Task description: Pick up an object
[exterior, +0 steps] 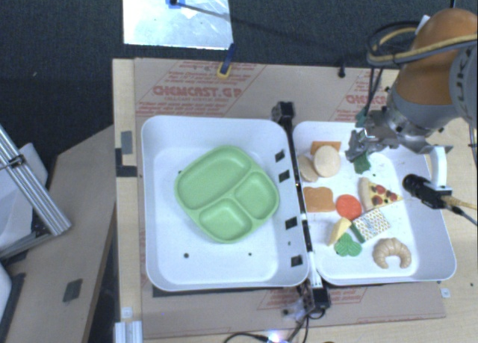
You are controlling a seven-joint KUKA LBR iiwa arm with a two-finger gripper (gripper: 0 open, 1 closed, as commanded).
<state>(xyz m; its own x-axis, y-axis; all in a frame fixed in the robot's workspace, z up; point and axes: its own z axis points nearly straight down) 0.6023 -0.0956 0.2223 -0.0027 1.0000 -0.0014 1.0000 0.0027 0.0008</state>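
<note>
the gripper [358, 147] hangs over the upper part of the right bin [441, 252], just right of the round bun [326, 161]. a small green piece [363, 162] sits at its tip; whether the fingers clamp it, i cannot tell. its long axis cannot be made out. the green plate [226, 193] lies in the left bin [160, 184].

arm [437, 72] cut off at right edge, end effector [360, 147] partly hiding green item [363, 162]
</note>
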